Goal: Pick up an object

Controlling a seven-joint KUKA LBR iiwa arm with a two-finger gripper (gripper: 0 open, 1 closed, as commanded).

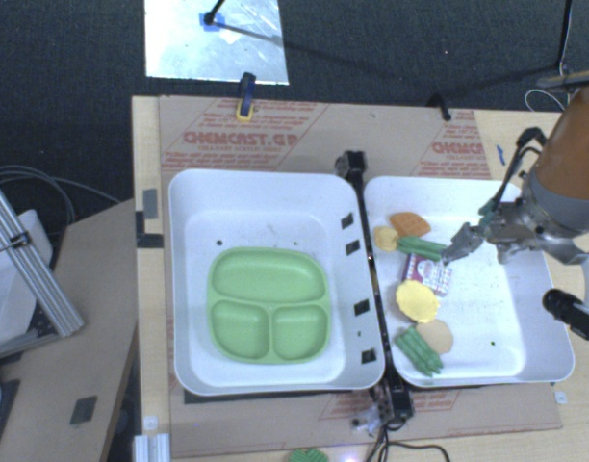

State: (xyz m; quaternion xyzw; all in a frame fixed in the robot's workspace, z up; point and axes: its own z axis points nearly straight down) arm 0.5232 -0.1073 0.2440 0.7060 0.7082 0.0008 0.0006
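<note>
Grey arm's hand [460,245] low in right white bin [540,359], tip at right end of green elongated toy vegetable [422,247]; open or closed — cannot tell. Nothing lifted yet; grasp and raise remain. Vegetable lies near bin's left wall, above small pink-white packet [427,275]; long axis left-right, slightly tilted down toward right.

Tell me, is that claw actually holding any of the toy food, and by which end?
It cannot be told. The gripper sits low in the right bin, its tip at the green stick and the pink packet, but no item shows between its fingers.
</note>
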